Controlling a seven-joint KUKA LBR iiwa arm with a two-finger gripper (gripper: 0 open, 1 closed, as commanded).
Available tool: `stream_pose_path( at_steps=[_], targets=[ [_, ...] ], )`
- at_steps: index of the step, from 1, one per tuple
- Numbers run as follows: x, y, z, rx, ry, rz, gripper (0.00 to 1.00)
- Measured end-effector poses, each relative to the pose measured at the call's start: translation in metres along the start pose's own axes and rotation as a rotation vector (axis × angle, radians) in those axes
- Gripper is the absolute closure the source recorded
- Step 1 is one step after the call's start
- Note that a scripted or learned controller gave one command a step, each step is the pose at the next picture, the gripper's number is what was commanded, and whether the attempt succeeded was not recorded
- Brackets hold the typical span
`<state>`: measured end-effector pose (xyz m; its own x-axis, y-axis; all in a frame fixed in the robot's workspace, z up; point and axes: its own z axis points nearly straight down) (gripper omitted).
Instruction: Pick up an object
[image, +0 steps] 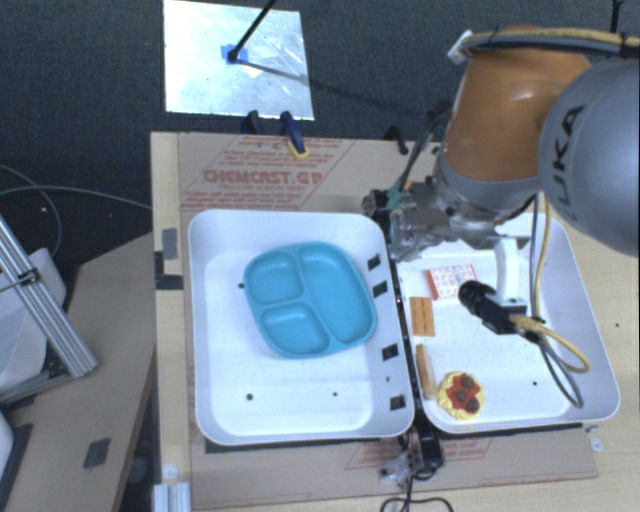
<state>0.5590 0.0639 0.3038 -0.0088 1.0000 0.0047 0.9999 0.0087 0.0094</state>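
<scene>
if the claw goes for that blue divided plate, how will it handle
The blue divided plate looks like moulded plastic, so probably stiff and light. It lies flat in the left bin with a low, rounded rim, so a top grasp may slip off; it would likely slide rather than tip if pushed.

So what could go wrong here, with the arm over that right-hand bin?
The small items lie close together: the pizza toy, the brown stick and the orange bar near the bin wall, so a grab might catch two or hit the wall. The yellow cable could possibly drag across them.
</scene>
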Motion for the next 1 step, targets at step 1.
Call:
stream_pose_path(
  at_steps=[1],
  targets=[
    [0.1135, -0.0013, -0.0622, 0.000, 0.003, -0.006, 1.00]
  ],
)
